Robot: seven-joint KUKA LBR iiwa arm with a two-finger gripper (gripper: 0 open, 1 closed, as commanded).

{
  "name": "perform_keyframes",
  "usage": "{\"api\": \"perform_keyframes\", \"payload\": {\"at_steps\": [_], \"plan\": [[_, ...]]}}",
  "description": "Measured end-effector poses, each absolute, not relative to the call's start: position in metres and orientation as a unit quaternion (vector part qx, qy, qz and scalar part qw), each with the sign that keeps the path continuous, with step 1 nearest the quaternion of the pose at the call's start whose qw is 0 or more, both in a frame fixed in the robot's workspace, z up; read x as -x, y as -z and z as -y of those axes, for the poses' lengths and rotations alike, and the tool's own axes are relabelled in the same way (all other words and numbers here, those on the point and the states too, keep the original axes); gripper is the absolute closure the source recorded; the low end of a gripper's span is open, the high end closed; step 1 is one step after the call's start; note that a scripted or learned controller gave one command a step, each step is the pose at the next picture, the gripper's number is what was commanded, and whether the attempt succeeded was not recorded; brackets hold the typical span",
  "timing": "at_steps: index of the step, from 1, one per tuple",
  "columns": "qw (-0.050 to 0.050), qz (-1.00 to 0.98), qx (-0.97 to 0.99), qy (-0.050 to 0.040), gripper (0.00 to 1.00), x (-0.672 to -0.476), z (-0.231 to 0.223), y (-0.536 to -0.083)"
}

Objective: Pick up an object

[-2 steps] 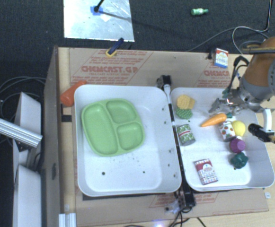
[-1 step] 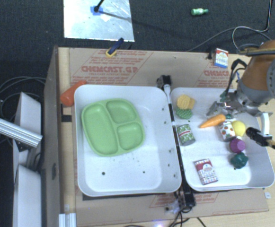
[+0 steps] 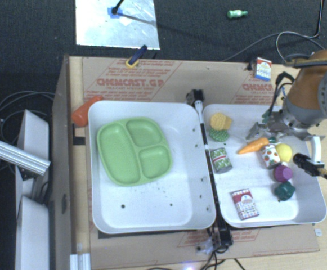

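My gripper (image 3: 260,130) hangs low over the back right of the right bin (image 3: 315,207), just above the thick end of an orange carrot (image 3: 253,145). Nothing shows between its tips. Beside the carrot lie a small red-and-white can (image 3: 270,156), a yellow lemon (image 3: 285,152), a purple piece (image 3: 283,173) and a dark green piece (image 3: 284,191). Further left in that bin are a yellow corn piece (image 3: 220,120) on a green piece (image 3: 220,134), a green packet (image 3: 221,160) and a red box (image 3: 245,203).
The left bin (image 3: 112,218) holds a green divided plate (image 3: 134,150). An orange object (image 3: 80,112) sits outside its back left corner. A small box (image 3: 263,69) stands on the cardboard behind the right bin. Cables run near the arm.
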State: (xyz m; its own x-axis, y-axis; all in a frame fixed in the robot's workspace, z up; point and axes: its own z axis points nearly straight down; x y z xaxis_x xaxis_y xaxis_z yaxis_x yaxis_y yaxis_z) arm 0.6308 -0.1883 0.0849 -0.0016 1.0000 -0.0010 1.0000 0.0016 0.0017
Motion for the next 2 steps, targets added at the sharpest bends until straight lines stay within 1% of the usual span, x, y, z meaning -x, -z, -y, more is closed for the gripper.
{"api": "perform_keyframes", "payload": {"at_steps": [1, 2], "plan": [[0.001, -0.708, -0.706, -0.0005, 0.0, -0.62, 0.164, -0.085], [0.002, -0.709, -0.705, -0.0014, 1.0, -0.621, 0.165, -0.096]]}}
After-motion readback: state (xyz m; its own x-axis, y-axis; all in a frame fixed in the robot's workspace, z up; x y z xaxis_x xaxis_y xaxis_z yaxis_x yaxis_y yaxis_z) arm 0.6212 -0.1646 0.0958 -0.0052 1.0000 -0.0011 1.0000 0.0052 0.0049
